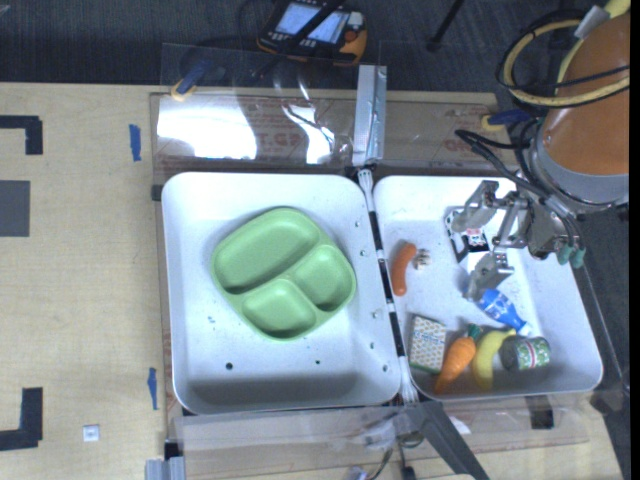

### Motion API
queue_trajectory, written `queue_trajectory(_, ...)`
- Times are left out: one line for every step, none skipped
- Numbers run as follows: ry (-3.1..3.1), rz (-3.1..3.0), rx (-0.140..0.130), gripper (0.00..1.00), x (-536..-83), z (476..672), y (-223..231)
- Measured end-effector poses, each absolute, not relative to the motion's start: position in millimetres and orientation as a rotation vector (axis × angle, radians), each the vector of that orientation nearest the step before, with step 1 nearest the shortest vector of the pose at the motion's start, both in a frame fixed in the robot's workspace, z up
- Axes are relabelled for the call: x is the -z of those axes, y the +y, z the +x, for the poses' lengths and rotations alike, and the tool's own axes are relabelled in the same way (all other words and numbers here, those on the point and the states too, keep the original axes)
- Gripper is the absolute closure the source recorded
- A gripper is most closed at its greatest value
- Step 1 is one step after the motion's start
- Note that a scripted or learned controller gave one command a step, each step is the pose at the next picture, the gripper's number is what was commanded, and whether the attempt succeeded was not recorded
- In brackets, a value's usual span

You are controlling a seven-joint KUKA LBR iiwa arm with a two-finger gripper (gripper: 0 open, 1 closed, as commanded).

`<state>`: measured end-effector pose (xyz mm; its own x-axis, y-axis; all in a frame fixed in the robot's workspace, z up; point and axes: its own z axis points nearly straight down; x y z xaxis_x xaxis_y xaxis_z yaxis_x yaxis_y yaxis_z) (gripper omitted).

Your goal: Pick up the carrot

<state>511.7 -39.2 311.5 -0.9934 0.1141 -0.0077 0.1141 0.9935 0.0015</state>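
the gripper hangs over the upper middle of the right bin, its metal fingers pointing down toward the bin floor; from this slanted view i cannot tell how far apart the fingers stand, and nothing shows between them. the grey arm with its orange band comes in above the right bin's far right corner, with black and yellow cables looping around it.

taking the right bin as the landmark: just below the gripper, toward the bin's centre, lies a small blue and white packet. the carrot, orange with a green top, lies tilted at the bin's near edge, well apart from the gripper. touching the carrot's right side is a yellow banana, and just right of that a small can lies on its side. just left of the carrot sits a speckled square sponge. near the bin's left wall, about halfway up, lies an orange sausage-shaped piece, upright in the view.

to the left of the right bin, sharing its dividing wall, is the left bin, which holds a green divided plate with three compartments. beyond the right bin's far edge and to the left, a handheld controller with a lit screen rests on the dark floor.
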Motion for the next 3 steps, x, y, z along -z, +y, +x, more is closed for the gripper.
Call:
queue_trajectory(3.136, -0.128, -0.001, 0.00, -214.7, 480.2, -76.5)
queue_trajectory(3.130, -0.124, -0.003, 1.00, -225.2, 482.0, -75.9)
queue_trajectory(3.098, -0.469, 0.000, 1.00, -325.9, 564.4, -74.5)
